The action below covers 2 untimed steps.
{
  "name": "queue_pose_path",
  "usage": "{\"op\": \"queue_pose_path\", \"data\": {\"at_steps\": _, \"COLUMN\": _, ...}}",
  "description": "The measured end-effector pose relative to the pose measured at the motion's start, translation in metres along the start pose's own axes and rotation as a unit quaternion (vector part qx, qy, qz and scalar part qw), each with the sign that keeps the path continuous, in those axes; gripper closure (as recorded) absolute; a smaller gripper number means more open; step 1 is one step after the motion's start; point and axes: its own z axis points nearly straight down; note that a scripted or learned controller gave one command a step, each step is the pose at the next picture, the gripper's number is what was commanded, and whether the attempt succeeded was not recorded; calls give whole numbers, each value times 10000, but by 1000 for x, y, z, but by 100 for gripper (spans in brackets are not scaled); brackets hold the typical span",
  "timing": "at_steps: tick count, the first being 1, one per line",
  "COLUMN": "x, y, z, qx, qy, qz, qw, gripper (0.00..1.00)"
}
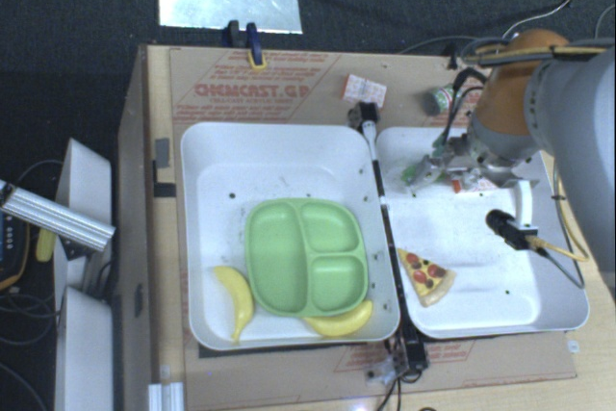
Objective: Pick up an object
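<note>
My gripper (450, 170) hangs low over the far left part of the right bin (539, 303), reaching in from the right. A small green thing (415, 174) shows just left of the gripper's tip, and whether it is gripped is unclear. A toy pizza slice (426, 275) lies at the near left of the right bin, well apart from the gripper. In the left bin (279, 149) a green divided plate (306, 255) rests with one yellow banana (235, 300) at its left and another (341, 321) at its front edge.
A divider wall (381, 207) separates the two bins. Beyond the bins on the cardboard sit a small white tag (365, 90) and a green-and-white roll (442, 98). The arm's grey body fills the far right.
</note>
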Motion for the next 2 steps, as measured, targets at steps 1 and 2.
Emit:
{"op": "queue_pose_path", "data": {"at_steps": 1, "x": -42, "y": 36, "z": 2, "qx": 113, "qy": 38, "qz": -14, "qw": 9999, "gripper": 0}}
{"op": "queue_pose_path", "data": {"at_steps": 2, "x": -42, "y": 38, "z": -10, "qx": 96, "qy": 32, "qz": -38, "qw": 9999, "gripper": 100}}
